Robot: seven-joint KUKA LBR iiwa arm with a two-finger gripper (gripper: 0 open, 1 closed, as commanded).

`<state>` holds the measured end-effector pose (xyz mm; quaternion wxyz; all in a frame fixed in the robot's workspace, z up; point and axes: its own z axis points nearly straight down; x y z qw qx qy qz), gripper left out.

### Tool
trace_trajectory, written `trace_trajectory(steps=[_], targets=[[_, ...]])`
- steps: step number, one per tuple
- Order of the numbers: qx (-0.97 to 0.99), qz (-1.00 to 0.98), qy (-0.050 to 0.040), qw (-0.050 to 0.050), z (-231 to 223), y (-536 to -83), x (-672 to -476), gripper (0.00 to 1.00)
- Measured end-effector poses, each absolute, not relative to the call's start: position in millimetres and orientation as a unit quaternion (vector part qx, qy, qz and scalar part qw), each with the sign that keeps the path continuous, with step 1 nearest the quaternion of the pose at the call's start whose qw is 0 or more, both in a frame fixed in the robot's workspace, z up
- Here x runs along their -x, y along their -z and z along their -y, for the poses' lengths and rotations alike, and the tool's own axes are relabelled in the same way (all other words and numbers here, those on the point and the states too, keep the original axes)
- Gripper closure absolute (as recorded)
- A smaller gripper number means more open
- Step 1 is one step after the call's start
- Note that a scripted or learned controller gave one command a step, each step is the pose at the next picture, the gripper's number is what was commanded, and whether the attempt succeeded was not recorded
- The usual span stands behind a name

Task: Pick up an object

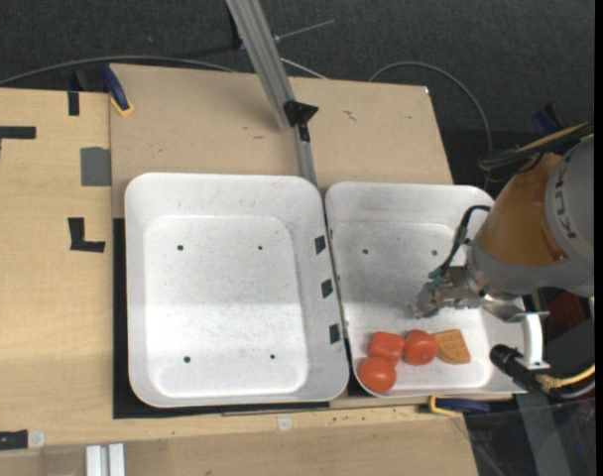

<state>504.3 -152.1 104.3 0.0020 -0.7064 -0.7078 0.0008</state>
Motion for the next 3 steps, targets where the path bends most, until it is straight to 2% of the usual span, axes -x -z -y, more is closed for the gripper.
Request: trace_trajectory(steps=[1,2,3], targets=[[0.707,0.708,0.0007,-0.001,157,-157,-514.1,1.00],[0.707,0.707,0.0007,-0.002,159,-205,-506.0,1.00],[0.707,0.708,0.0003,-0.001,158,-228,-506.6,1.00]])
